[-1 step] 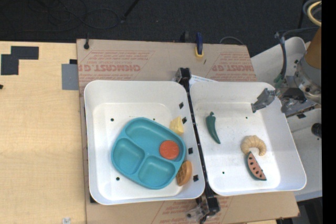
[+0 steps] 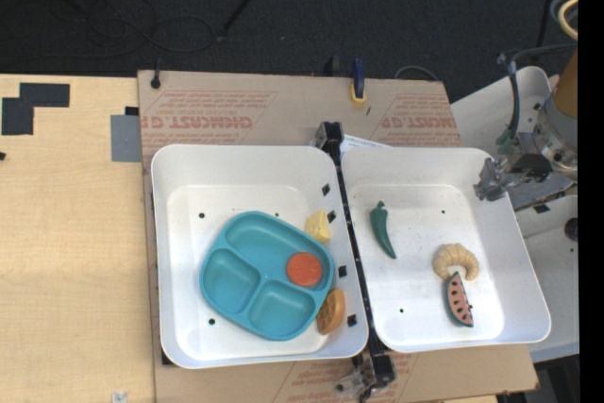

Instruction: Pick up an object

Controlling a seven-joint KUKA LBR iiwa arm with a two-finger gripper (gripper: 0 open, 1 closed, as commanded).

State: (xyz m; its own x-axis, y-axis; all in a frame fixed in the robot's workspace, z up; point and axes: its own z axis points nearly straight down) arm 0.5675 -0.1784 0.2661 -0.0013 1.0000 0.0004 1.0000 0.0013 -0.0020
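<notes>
The right bin (image 2: 514,231) holds a green chili pepper (image 2: 382,228), a tan croissant (image 2: 457,260) and a watermelon slice (image 2: 460,299). In the left bin (image 2: 179,203) lies a blue sectioned tray (image 2: 245,283) with a round orange piece (image 2: 304,270) on it, a yellow piece (image 2: 319,226) at its upper right and a brown pastry (image 2: 330,311) at its lower right. My gripper (image 2: 493,179) hangs at the right bin's upper right edge, above and to the right of the croissant, with nothing seen in it.
A black divider clip strip (image 2: 342,231) runs between the two bins. Cardboard (image 2: 245,113) lies under the bins, with a blue and yellow clamp (image 2: 358,82) at its back edge. Wooden bench (image 2: 66,231) extends to the left.
</notes>
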